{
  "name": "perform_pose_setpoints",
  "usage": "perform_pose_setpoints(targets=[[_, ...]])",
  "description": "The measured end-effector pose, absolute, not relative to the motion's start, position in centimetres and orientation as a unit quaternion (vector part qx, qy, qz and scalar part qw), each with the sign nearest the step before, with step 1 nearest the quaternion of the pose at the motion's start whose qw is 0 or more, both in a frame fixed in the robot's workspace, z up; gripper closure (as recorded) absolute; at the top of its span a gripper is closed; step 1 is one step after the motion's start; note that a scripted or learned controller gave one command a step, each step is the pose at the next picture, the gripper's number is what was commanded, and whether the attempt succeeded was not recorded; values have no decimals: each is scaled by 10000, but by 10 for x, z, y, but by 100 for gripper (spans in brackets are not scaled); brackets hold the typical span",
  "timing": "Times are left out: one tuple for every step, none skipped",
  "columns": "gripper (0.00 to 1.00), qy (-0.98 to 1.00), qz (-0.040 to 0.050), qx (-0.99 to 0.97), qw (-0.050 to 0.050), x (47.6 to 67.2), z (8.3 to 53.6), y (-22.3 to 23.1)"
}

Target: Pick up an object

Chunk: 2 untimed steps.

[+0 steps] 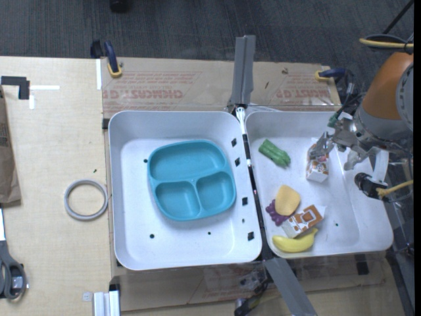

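We're at the grasp: gripper [321, 151] clenched on small carton [318, 168] in right bin [375, 239], lift next.

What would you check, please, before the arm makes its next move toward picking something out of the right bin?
1. Gripper over the right bin: ok, it sits above the bin's upper right part.
2. Something under the gripper: ok, a small white carton lies right at its tip.
3. Carton actually held: cannot tell, the contact is too small to see.
4. Space around the carton: ok, the green toy and yellow piece lie apart from it.
5. Other items crowded: not ok, the banana, small box and purple grapes touch each other.
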State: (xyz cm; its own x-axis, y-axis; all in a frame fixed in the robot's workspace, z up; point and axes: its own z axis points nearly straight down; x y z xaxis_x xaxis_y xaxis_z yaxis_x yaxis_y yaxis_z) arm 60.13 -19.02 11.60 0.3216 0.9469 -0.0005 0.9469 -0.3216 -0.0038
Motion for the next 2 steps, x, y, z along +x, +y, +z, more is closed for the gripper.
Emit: perform_pose_setpoints(targets=[[0, -6080, 9, -7939, 6, 593, 92, -124], [0, -7272, 7, -6864, -5, 630, 153, -118]])
